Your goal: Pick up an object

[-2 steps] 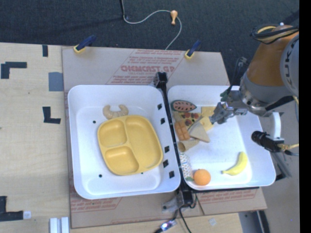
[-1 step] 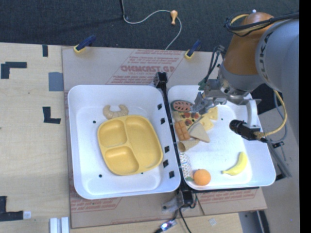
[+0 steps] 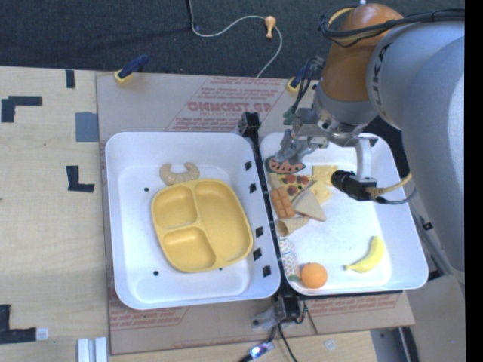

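Note:
My gripper (image 3: 291, 151) hangs low over the back left corner of the right bin (image 3: 408, 236), right above a flat, multicoloured pizza-like piece (image 3: 286, 165). Just in front of it lie a brown ridged piece (image 3: 281, 200), a yellow cheese wedge (image 3: 324, 179), a tan triangular slice (image 3: 311, 204) and a cone-shaped piece (image 3: 291, 225). An orange (image 3: 313, 275) and a banana (image 3: 365, 256) rest near the bin's front edge. Whether the pizza piece is gripped is hidden by the wrist.
The left bin (image 3: 121, 202) holds a yellow divided plate (image 3: 201, 225) and a beige curved piece (image 3: 179, 173) behind it. A black divider (image 3: 260, 194) runs between the bins. The arm's grey body (image 3: 423, 74) looms over the right bin's back right.

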Robot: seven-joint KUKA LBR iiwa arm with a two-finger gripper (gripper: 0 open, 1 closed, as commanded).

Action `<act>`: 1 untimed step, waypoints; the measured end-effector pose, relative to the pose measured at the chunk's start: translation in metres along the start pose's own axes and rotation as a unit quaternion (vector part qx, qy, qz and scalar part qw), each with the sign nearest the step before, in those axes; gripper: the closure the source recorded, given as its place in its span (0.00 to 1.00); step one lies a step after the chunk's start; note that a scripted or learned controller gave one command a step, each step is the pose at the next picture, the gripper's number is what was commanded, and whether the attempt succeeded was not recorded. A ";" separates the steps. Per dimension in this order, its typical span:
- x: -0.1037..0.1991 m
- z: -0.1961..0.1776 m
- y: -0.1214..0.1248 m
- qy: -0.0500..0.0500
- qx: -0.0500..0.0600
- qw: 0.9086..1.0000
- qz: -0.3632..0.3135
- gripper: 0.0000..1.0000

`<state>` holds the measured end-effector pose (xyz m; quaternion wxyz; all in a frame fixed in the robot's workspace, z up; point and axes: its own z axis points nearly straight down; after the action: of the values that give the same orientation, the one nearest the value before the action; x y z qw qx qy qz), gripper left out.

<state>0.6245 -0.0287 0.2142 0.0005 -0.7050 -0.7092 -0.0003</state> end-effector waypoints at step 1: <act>0.039 -0.009 0.039 0.000 -0.001 1.000 0.000 1.00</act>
<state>0.6628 0.0101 0.2231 -0.0003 -0.7049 -0.7093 -0.0010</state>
